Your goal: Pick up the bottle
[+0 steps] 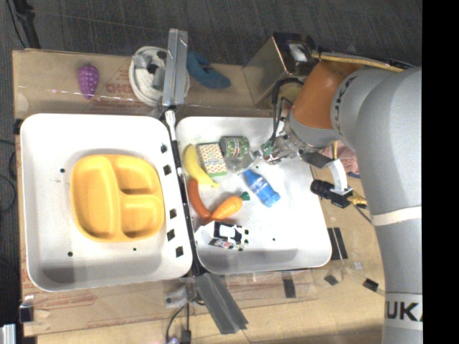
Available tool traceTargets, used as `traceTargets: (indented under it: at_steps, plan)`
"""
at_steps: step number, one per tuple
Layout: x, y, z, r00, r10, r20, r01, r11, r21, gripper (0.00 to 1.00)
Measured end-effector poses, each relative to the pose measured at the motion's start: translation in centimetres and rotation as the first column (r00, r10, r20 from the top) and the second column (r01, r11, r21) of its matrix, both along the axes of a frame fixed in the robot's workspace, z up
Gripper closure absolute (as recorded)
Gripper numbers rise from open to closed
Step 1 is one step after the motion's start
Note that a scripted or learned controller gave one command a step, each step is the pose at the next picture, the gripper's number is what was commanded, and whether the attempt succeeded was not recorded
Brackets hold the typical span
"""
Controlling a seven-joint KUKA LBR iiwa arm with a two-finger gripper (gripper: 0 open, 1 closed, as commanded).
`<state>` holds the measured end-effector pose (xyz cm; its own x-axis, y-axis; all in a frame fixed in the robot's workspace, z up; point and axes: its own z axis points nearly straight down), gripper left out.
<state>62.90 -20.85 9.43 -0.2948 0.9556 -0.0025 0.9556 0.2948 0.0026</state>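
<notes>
Bottle (259, 188) lies on its side near the middle of the right bin (301, 242), blue label up, cap end toward the upper left, close to a green can (234, 147), a banana (192, 165) and a carrot (227, 207); the clutter sits on its left, so the right side looks the freer approach. Hand (275, 149) sits low at the bin's upper edge, just up and right of the bottle, apart from it; whether it is apart or together cannot be told. Left bin (43, 192) carries a yellow tray (118, 196).
</notes>
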Motion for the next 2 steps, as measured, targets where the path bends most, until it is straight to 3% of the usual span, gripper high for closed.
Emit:
traceTargets:
  at_steps: [1,2]
  plan:
    - [0.1,0.1,1.0,1.000,0.004,0.000,-0.004,1.000,-0.001,1.00]
    - [2.5,4.7,9.6,1.000,0.000,-0.004,0.000,1.000,0.002,1.00]
